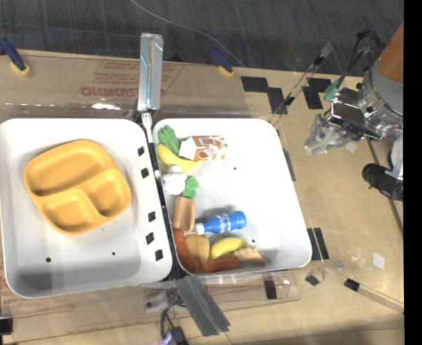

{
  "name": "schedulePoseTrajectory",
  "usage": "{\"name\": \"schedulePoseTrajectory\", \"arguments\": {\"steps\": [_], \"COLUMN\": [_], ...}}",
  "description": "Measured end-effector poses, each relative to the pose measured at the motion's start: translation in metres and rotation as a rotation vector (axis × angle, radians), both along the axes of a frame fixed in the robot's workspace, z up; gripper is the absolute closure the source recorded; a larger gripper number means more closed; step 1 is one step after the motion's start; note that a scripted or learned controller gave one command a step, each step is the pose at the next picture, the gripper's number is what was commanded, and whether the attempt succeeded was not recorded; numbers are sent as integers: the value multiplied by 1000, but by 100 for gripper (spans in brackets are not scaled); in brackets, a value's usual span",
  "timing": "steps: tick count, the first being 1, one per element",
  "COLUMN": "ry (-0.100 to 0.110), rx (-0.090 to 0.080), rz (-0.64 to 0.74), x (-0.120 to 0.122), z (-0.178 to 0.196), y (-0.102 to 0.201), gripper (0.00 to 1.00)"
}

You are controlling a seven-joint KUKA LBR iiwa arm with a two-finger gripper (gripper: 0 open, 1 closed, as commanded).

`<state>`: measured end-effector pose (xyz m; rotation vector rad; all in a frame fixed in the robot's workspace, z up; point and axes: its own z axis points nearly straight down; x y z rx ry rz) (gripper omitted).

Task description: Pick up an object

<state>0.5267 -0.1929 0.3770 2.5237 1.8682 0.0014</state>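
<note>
The right bin (282, 192) holds a heap of toy food along its left wall. At the top lie a green vegetable (169, 136), a banana (176, 159) and a small white carton (209, 148). Lower down are a tan bread roll (184, 211), a blue bottle (223, 222), a second banana (226, 246) and a red sausage (214, 266). My gripper (324, 134) hangs outside the bins, above the bench to the right of the right bin's top corner, well away from the food, with nothing seen in it.
The left bin (24, 264) holds a yellow divided plate (78, 185). A metal bar (150, 77) stands upright behind the divider between the bins. Cables and black markers lie on the bench (354, 221) at the right.
</note>
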Motion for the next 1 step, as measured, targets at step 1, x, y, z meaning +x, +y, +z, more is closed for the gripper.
{"name": "schedulePoseTrajectory", "arguments": {"steps": [1], "ry": [7], "rx": [2], "rz": [-112], "x": [-50], "z": [-68], "y": [-10], "gripper": [100]}}
